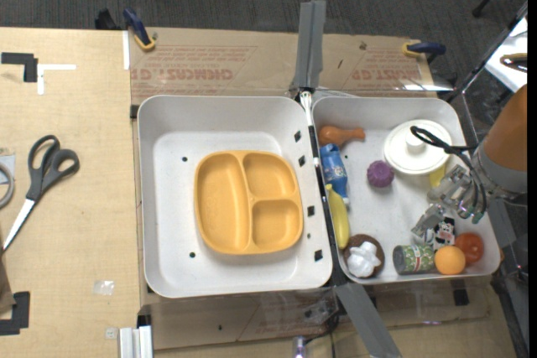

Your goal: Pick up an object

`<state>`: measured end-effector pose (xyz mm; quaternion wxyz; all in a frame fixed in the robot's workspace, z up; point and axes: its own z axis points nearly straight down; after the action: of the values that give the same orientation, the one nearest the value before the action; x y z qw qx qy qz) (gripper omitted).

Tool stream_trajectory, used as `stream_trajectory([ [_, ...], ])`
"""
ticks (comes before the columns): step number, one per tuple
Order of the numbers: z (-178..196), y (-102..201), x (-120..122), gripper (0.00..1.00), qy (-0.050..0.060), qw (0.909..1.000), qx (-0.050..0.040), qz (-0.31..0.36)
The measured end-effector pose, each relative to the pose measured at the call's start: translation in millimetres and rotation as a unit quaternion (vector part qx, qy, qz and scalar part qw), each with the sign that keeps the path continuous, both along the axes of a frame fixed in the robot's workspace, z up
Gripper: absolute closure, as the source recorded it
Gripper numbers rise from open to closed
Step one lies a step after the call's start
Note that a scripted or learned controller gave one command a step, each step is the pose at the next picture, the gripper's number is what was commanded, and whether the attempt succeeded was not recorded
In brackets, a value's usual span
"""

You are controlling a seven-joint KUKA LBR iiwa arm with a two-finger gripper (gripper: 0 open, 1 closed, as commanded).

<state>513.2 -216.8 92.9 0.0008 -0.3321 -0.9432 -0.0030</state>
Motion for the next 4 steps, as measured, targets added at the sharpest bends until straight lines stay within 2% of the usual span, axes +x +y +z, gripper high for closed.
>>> stream_trajectory([
  [1,-1.0,20.1,-4.1,0.0,-0.001,0.9995,-0.0031,-0.03],
  [2,16.1,10.4,98.6,0.0,-0.003,0.9995,-0.0043,-0.03],
  [3,0.0,5.4,120.6,0.0,0.001,0.9991,0.0025,-0.042],
  [4,11.4,3.2,122.4,1.0,-0.004,0.9992,-0.0024,-0.04],
])
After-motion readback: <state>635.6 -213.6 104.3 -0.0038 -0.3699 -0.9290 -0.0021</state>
